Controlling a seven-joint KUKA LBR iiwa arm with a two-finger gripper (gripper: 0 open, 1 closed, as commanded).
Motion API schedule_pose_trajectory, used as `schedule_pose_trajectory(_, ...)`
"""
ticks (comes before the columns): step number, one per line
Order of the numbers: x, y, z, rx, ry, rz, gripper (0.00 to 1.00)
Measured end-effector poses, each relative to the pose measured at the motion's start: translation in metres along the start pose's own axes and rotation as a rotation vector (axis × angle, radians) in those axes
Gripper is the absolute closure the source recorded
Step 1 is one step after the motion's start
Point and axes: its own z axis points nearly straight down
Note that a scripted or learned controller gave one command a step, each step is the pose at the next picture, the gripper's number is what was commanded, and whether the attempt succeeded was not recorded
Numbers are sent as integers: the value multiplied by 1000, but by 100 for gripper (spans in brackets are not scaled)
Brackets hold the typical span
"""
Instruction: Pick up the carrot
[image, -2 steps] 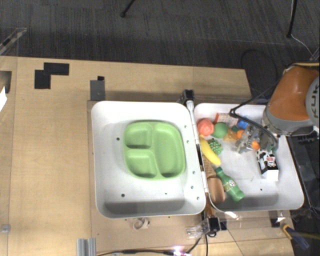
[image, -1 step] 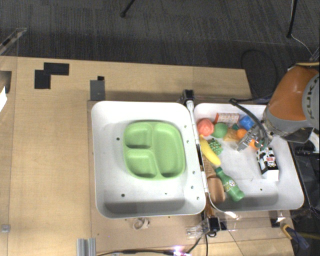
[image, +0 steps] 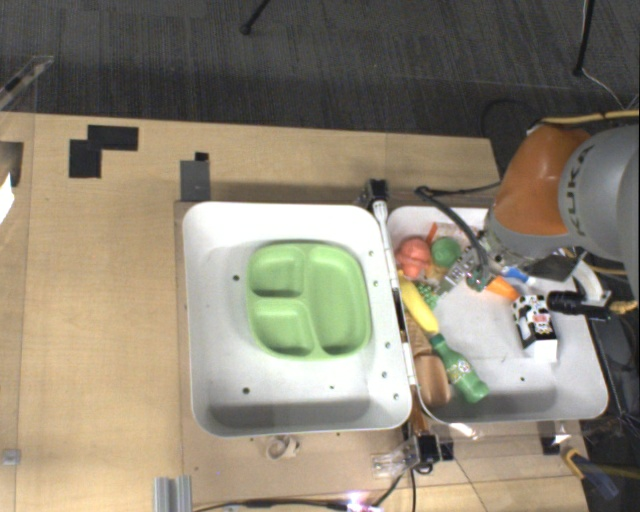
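At left, a green divided plastic plate (image: 305, 300) sits in one shallow white bin (image: 215, 340). Rightward, in the other bin (image: 570, 395), the two-finger gripper (image: 470, 272) hangs just beside the short orange carrot (image: 499, 288). We cannot tell its grasp, so we judge lifting remains.

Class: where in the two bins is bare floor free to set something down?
Free: left bin floor around the green plate, widest at its near edge; right bin floor from the green bottle to its near-right corner. Crowded: right bin's far end, around the carrot and yellow toy.
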Motion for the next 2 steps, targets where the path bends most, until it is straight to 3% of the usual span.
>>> schedule_pose_trajectory(1, -29, -60, -68, 4, -4, -151, 0)
schedule_pose_trajectory(2, -48, -34, 0, 2, -2, -300, 0)
